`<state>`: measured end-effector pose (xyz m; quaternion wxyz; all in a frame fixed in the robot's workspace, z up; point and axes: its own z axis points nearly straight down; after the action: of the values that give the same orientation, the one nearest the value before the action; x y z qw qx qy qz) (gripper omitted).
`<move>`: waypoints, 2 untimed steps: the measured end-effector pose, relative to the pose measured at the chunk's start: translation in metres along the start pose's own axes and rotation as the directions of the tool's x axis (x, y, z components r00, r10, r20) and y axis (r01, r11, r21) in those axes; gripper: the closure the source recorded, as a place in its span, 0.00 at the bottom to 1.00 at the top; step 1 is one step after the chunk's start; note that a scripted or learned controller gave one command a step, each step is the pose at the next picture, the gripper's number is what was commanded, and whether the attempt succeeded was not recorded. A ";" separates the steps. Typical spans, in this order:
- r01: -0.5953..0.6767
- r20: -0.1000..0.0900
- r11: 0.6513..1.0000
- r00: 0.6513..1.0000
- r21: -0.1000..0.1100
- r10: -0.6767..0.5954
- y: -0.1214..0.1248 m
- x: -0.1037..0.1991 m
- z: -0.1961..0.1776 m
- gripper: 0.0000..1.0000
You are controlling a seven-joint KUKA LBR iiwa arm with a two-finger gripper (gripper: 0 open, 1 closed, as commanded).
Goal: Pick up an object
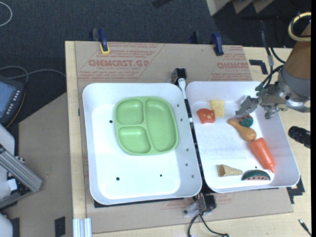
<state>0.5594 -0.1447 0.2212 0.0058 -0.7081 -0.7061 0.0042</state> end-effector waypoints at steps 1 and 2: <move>0.003 0.002 1.000 1.000 -0.015 -0.003 0.002 0.000 -0.008 0.00; 0.003 0.001 1.000 1.000 -0.011 -0.003 -0.001 -0.006 0.049 0.00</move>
<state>0.5578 -0.1508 0.1721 0.0015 -0.7071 -0.7071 0.0006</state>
